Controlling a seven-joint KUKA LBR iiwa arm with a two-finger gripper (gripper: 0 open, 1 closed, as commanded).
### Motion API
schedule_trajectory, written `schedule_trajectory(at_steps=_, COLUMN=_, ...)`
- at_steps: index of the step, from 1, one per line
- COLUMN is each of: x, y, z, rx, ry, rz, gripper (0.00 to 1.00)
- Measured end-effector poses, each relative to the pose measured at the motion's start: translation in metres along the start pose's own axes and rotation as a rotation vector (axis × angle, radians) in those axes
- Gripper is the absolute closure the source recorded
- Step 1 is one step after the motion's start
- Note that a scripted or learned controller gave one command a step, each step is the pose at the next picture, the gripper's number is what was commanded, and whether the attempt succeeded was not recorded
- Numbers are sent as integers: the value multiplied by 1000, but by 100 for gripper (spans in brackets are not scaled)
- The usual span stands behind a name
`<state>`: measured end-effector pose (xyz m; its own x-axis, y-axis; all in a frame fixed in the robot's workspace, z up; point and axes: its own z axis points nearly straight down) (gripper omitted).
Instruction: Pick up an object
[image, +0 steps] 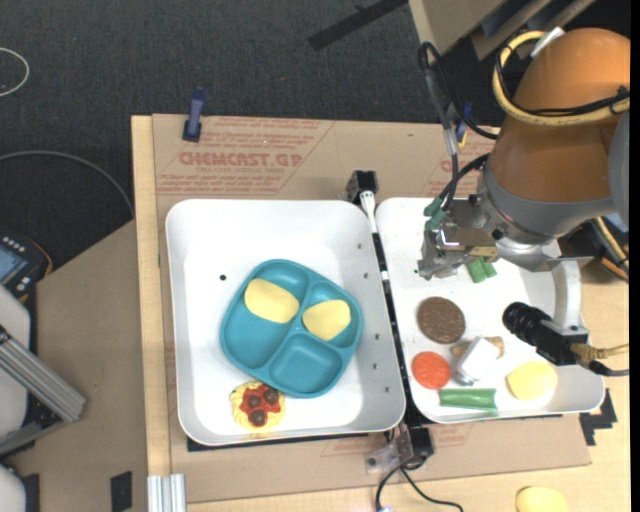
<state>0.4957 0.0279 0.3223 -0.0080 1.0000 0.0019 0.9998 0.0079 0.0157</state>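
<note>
My gripper (436, 262) hangs over the far left part of the right bin (400, 225), below the grey and orange arm (555, 130). A small green piece (483, 269) lies just to the gripper's right, partly under the wrist. Nearer the front of this bin lie a brown disc (440, 319), a red-orange disc (431, 369), a grey and white piece (476, 358), a long green stick (467, 398) and a yellow round piece (531, 380). The brown disc is a short way in front of the gripper.
In the left bin (195, 300) a blue divided plate (290, 345) holds two yellow pieces (270, 300), and a small pizza toy (257, 403) lies at its front. A black part (535, 330) on the arm's side reaches over the right bin.
</note>
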Motion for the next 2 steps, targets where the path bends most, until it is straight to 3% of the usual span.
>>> schedule_trajectory(at_steps=1, x=-28, y=-22, z=144, rx=28, ry=-1, rz=13, gripper=100)
schedule_trajectory(at_steps=2, x=45, y=-15, z=22, rx=3, ry=1, rz=-1, gripper=100)
